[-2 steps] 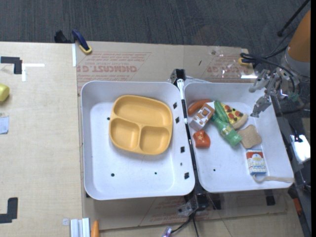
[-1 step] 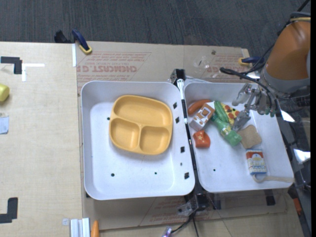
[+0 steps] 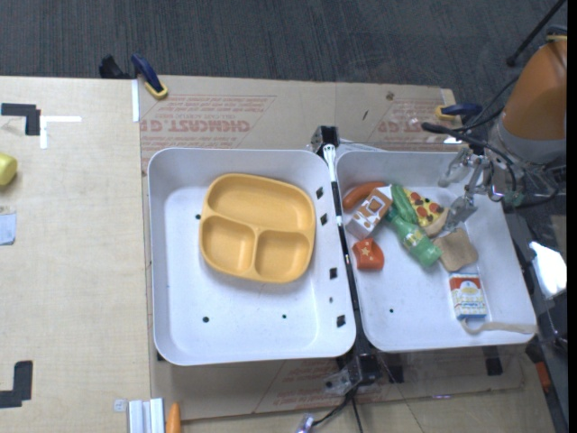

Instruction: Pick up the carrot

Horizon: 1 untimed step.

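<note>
In the right bin (image 3: 505, 278), near its far left corner, the carrot (image 3: 361, 193) lay as an orange shape, partly covered by a small carton (image 3: 369, 215) resting on it. Just toward the near edge sat a tomato (image 3: 368, 255). A green bottle (image 3: 413, 233) lay beside a pizza slice (image 3: 424, 209), with a brown slice of bread (image 3: 457, 252) and a small labelled packet (image 3: 469, 296) closer to the right wall. The gripper (image 3: 471, 188) hung over the bin's far right part, well apart from the carrot, nothing visibly between its fingers; whether they were spread could not be told. The left bin (image 3: 180, 332) carried a yellow divided plate (image 3: 258, 227).
</note>
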Motion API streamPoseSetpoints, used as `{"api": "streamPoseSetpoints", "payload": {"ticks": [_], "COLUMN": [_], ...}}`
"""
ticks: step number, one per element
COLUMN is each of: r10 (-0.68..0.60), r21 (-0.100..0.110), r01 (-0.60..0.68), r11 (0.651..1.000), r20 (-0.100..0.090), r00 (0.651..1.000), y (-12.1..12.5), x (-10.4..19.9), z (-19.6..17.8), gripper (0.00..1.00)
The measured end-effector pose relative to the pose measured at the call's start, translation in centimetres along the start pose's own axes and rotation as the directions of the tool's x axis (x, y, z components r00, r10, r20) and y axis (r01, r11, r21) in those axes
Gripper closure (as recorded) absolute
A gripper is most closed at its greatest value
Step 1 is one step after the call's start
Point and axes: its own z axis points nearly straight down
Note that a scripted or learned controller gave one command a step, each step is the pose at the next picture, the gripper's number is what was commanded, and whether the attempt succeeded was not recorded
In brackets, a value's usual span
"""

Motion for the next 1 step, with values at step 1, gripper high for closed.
{"api": "streamPoseSetpoints", "payload": {"ticks": [1], "r10": [-0.105], "r21": [-0.001], "r01": [0.105], "r11": [0.994], "r20": [0.0], "r00": [0.994], "y": [0.02], "x": [0.52], "z": [-1.12], "gripper": [0.0]}}
